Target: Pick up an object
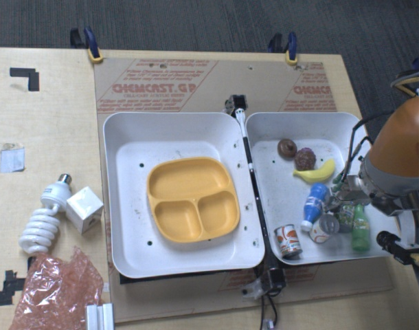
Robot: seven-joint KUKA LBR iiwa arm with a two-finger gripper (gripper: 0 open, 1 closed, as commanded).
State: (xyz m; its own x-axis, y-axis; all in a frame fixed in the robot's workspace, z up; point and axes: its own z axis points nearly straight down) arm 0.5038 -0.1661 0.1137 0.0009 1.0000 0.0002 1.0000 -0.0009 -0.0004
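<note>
The right bin (264,184) holds several small objects. Toward the back lie a brown ring-shaped piece (286,148), a dark red ball (305,159) and a yellow banana (316,172). Nearer the front are a blue bottle (314,205), a red and white can (288,241), a round grey and white object (321,229) and a green bottle (360,227). My gripper (342,205) hangs low over the bin's right side, between the blue and green bottles and just above the round object. The wrist hides what lies under it.
The left bin (127,184) holds a yellow compartment tray (194,199). Left of the bins, the bench carries a spiral light bulb (44,218), a small white cube (84,208) and a crumpled pink bag (55,291). The arm's orange band (402,143) fills the right side.
</note>
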